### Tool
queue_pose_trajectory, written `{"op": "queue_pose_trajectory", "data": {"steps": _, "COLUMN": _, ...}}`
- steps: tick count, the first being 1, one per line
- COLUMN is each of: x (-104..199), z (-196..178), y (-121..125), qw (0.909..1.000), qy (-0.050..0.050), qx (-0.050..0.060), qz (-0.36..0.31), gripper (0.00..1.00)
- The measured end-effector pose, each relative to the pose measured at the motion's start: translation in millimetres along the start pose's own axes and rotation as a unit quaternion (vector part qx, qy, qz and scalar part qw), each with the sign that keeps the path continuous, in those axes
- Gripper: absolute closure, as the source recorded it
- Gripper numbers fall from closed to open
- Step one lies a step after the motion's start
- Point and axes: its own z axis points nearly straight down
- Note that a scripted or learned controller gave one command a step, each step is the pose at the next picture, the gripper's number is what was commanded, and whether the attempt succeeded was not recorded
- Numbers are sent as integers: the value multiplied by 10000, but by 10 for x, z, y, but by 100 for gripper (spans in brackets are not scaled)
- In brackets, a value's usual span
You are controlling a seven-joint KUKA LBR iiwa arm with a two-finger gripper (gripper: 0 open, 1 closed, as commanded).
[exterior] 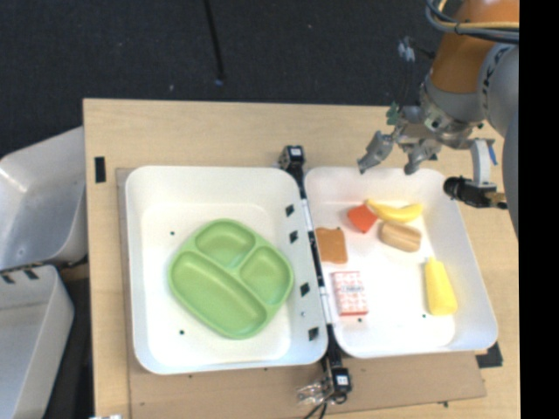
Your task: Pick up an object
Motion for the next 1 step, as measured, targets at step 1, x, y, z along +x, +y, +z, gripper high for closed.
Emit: {"op": "queue_pose_trajectory", "data": {"steps": 1, "x": 3, "z": -99, "y": 24, "qw": 10000, "qy": -11, "qx": -72, "qz": -16, "gripper": 0}}
